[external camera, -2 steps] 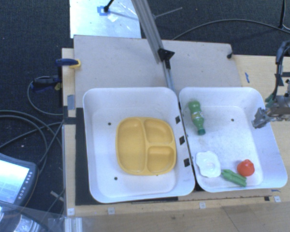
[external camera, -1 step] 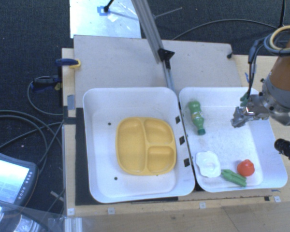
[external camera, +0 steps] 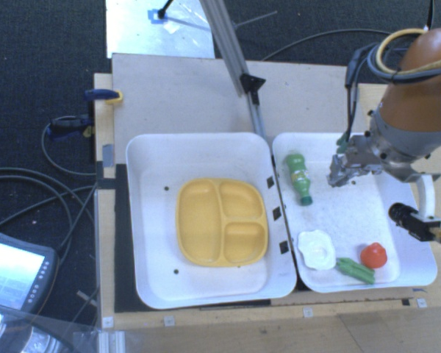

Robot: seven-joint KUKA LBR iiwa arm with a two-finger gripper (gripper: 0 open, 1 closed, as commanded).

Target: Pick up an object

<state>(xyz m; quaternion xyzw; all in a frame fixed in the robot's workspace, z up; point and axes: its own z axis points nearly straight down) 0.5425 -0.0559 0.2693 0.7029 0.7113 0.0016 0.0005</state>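
On the bench (external camera: 184, 94) from my remote seat, the biggest things are the two shallow white bins sitting side by side. The left bin (external camera: 151, 271) has a yellow divided tray (external camera: 222, 222) lying flat near its middle, three compartments, nothing in any of them as far as I can see.

Next up is the arm (external camera: 419, 87), coming in from the right, grey with the orange section up top and a loop of cables around it. It's reaching over the right bin (external camera: 419, 271), and the gripper (external camera: 339, 175) hangs above the upper part of that bin, just to the right of the green bottle. Honestly the fingertips are a dark blurry clump at this angle, so I can't tell how wide they're set, and I don't see anything between them.

Stuff in the right bin, big to small: the green bottle (external camera: 298, 178) lies on its side near the bin's left wall, pale band around its middle. A white fried-egg-looking piece (external camera: 317, 249) sits at the lower left. Touching its right edge is a green pod-shaped veggie (external camera: 355, 270), lying at a slant. Just right of that, a small red tomato (external camera: 374, 255) near the bottom wall.

All four pickable things are resting on the bin floor.
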